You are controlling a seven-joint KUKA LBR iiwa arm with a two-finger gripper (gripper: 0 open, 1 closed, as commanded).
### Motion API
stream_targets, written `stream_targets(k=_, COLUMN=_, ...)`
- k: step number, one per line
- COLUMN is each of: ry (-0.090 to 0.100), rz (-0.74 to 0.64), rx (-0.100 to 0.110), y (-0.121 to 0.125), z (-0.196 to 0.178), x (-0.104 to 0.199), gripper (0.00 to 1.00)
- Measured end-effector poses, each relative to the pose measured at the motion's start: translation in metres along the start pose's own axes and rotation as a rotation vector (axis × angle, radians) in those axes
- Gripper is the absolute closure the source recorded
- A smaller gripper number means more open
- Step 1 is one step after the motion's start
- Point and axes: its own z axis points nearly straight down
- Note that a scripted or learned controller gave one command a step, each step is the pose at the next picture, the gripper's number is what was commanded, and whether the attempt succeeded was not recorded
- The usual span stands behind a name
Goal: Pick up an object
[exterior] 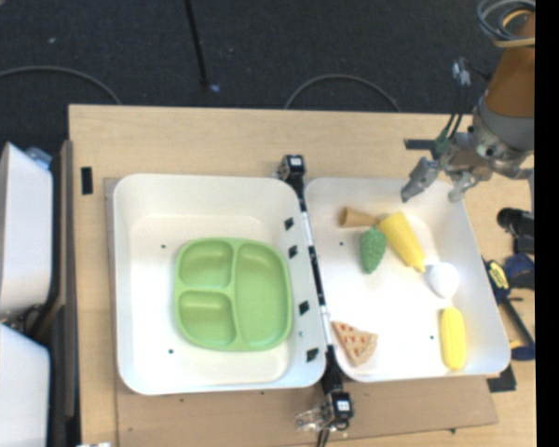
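Observation:
My gripper [438,183] hangs over the far right corner of the right bin [391,315], its two fingers spread apart with nothing between them. Below and left of it lie a tan cone-shaped piece [356,217], a green bumpy toy [373,249] and a yellow corn cob [402,238]. A white egg-like object [442,278] rests just past the cob's lower end. A yellow banana-like piece [453,337] lies near the bin's front right. A pizza slice toy [355,343] sits at the front left of that bin.
The left bin [149,212] holds a green divided plate [233,292]. A black divider with clips [306,259] runs between the bins. White boxes [19,250] stand off the bench's left edge. Tools [512,268] lie at the right of the bench.

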Motion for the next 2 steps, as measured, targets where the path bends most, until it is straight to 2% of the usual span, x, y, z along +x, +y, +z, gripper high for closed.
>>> stream_targets(k=1, ry=-0.002, rz=-0.002, rx=-0.013, y=0.003, z=-0.008, x=0.0, gripper=0.0)
stream_targets(k=2, ry=-0.004, rz=-0.006, rx=-0.01, y=0.008, z=0.035, x=0.0, gripper=0.0)
